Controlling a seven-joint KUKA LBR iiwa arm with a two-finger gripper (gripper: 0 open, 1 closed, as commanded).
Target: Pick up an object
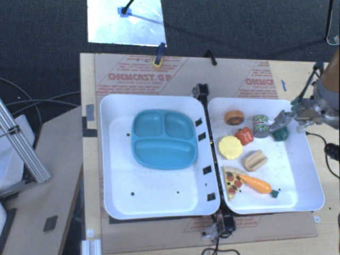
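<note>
The right bin (pixel 305 169) holds several toy foods: a brown bun (pixel 234 117), a green can (pixel 260 124), a red pepper (pixel 244 136), a yellow round piece (pixel 230 147), a tan bread roll (pixel 254 160), a pizza slice (pixel 231 180) and an orange carrot (pixel 256 184). A small teal object (pixel 281 135) lies near the bin's far right side. My gripper (pixel 280 122) reaches in from the right and hovers just above the teal object, right of the green can. Whether it touches the teal object is unclear.
The left bin (pixel 117 195) holds a blue divided plate (pixel 163 139). Black clips line the seam between the bins. A metal frame (pixel 24 150) stands at the left, and a cable (pixel 332 150) runs by the right bin's edge.
</note>
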